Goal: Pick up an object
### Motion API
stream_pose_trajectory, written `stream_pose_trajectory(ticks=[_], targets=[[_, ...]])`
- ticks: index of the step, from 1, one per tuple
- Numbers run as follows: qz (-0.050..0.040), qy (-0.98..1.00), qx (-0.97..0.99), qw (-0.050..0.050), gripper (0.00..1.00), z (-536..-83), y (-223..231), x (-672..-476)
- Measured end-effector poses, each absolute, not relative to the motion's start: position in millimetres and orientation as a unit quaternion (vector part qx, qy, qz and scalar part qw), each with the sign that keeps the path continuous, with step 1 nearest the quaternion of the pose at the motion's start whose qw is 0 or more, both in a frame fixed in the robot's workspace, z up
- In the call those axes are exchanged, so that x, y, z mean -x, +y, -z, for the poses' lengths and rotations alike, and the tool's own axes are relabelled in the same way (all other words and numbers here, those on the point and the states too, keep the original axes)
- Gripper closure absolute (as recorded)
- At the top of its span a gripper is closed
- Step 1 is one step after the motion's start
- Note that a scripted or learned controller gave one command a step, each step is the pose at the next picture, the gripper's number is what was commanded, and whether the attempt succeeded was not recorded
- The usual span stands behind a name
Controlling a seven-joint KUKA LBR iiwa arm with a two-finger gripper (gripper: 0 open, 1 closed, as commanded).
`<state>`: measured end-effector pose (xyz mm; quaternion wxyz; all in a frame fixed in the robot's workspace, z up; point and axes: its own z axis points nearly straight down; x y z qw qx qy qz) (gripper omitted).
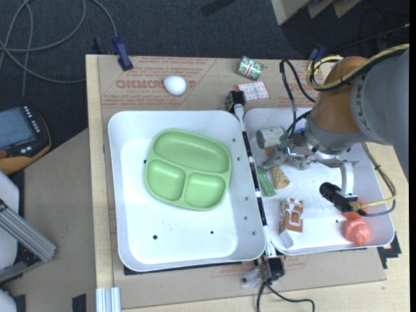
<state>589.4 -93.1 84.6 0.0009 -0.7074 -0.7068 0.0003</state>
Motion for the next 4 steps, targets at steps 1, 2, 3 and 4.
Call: stream_pose_trajectory(ticks=[1,2,3,4], targets=[[-0.0005,-0.707,0.707,0.001,0.0,-84.5,-94.0,-582.5],[-0.0005,-0.707,0.707,0.001,0.0,-84.3,-91.9,-555.6],[0.0,-0.707,0.708,0.0,1.0,-94.1,-91.7,-555.9],[0.0013,-0.708,0.706,0.0,1.0,-185.5,-10.3,-595.0]])
